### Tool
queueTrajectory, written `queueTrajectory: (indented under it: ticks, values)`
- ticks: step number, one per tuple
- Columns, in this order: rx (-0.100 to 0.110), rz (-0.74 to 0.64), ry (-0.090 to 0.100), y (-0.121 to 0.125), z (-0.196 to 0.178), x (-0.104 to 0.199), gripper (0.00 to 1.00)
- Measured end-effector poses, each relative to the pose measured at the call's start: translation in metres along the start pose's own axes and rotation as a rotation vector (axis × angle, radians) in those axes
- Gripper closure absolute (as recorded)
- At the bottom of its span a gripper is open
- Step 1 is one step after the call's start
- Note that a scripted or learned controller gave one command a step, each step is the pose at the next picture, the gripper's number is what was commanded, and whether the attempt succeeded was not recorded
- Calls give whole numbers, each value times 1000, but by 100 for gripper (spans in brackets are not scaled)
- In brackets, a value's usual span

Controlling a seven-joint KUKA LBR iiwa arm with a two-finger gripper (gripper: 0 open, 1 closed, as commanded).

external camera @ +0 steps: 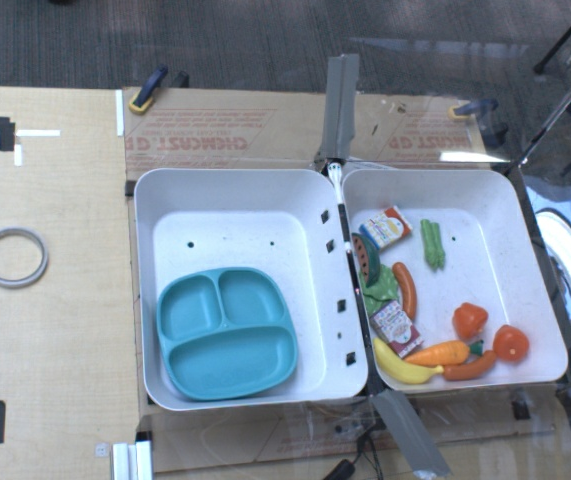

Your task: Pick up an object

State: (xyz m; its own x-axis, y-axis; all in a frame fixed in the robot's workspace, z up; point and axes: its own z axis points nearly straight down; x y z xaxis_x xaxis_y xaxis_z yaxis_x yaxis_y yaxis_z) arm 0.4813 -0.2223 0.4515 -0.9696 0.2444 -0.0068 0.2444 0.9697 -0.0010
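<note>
1. two bins: left bin (155,218) holds a blue plate (227,333) toward 6 o'clock.
2. right bin (500,208) holds toy food, mostly from 6 to 9 o'clock.
3. banana (401,363) at 7, carrot (437,352) touching it.
4. sausage (405,288) near centre; green bean (432,244) at 12; tomato (511,343) at 4.

Both bins (165,268) smooth white plastic, slight sheen. Divided plate (227,333) matt teal plastic. Toy food glossy plastic: banana (402,363), tomato (511,343). Tabletop (55,298) pale wood grain. Cardboard (225,128) under bins, printed, matt.
</note>
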Motion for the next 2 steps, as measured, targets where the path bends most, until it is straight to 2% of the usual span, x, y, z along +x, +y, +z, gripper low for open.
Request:
queueTrajectory:
  ticks: [2]
  values:
    - [1, -1, -9, 1, -19, -4, 100]
